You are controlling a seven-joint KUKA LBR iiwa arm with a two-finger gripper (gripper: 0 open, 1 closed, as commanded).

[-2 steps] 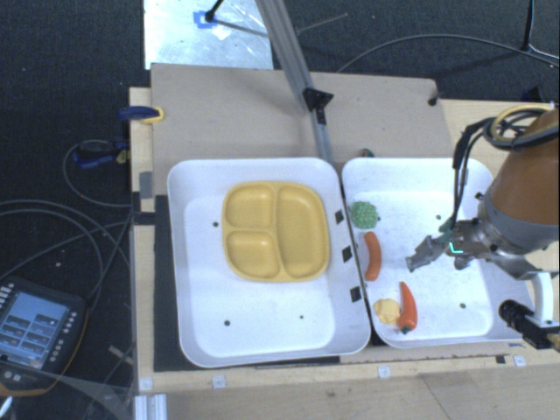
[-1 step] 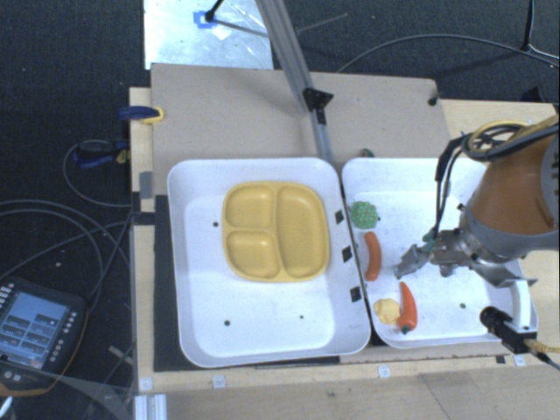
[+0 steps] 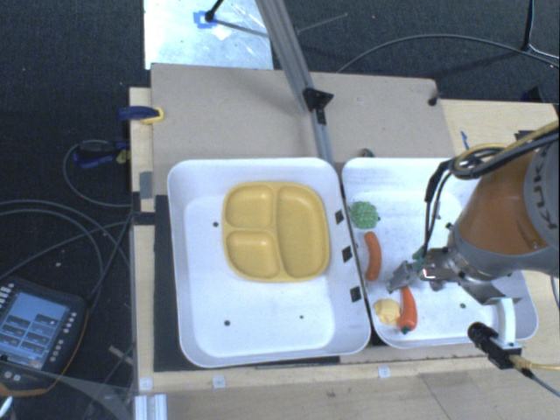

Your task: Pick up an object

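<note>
**Q:** Carrot (image 3: 408,310), lower right of the frame: why take it as the target?

**A:** It lies in the right bin (image 3: 395,192), just below the gripper (image 3: 408,276), which hangs over the bin floor near its lower centre. A small yellow piece (image 3: 386,309) touches its left side, so a grasp there may catch both.

**Q:** Finger state?

**A:** It cannot be told; the tool is a dark, blurred shape at the wrist (the arm (image 3: 507,217) enters from the right edge and covers that part of the bin).

**Q:** Other candidates?

**A:** A sausage (image 3: 374,256) lies upright along the bin's left wall, and a broccoli piece (image 3: 364,213) sits above it. Both lie apart from the gripper.

**Q:** And the left bin (image 3: 262,322)?

**A:** It holds a yellow divided plate (image 3: 276,231) in its upper half, well apart from the arm.
</note>
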